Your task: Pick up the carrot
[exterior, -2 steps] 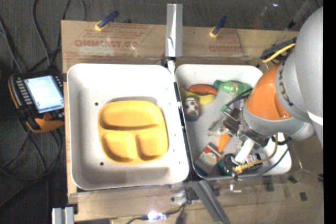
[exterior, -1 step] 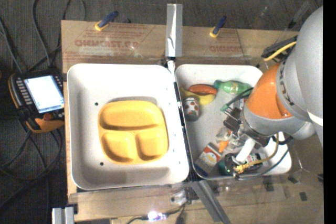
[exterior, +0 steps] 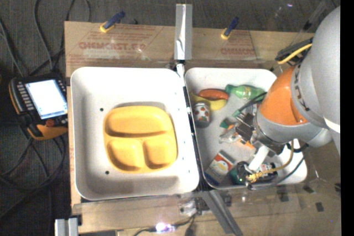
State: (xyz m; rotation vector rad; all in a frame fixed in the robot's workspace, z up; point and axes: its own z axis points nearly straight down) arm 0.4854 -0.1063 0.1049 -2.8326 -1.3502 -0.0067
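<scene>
The carrot [exterior: 212, 94], orange-red and elongated, lies flat near the back wall of the right bin [exterior: 287, 174]. Its right end meets a green object [exterior: 244, 90]. Just in front of it is a yellow piece [exterior: 217, 103]. My gripper [exterior: 236, 131] hangs low over the middle of the right bin, in front of and slightly right of the carrot, with a gap between them. The orange band [exterior: 279, 105] and the grey wrist hide the bin's right part. Nothing visibly hangs from the gripper.
A small round red-and-white object [exterior: 202, 114] sits by the right bin's left wall. A colourful box [exterior: 219, 167] and a dark green item [exterior: 241, 174] lie near its front edge. The left bin [exterior: 83, 119] holds a yellow divided tray [exterior: 141, 137].
</scene>
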